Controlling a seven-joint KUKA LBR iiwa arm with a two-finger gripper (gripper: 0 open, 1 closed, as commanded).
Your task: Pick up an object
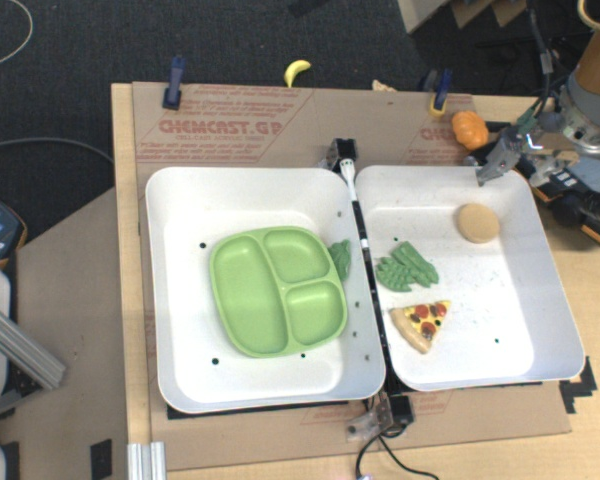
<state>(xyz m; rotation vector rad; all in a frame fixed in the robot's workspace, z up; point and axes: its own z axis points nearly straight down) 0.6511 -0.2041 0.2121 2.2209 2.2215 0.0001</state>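
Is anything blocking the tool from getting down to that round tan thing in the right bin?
Nothing visible does. The tool sits at the right bin's far edge, and the round tan piece lies just in front of it on bare bin floor.

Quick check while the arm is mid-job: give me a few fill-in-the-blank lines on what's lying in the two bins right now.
1. The green divided plate lies in the ____ bin.
2. The plate has ____ compartments.
3. The pizza slice lies in the right bin, nearer the camera than the green ____.
4. The round tan cookie lies closest to the ____.

Missing words: left; three; pea pods; gripper
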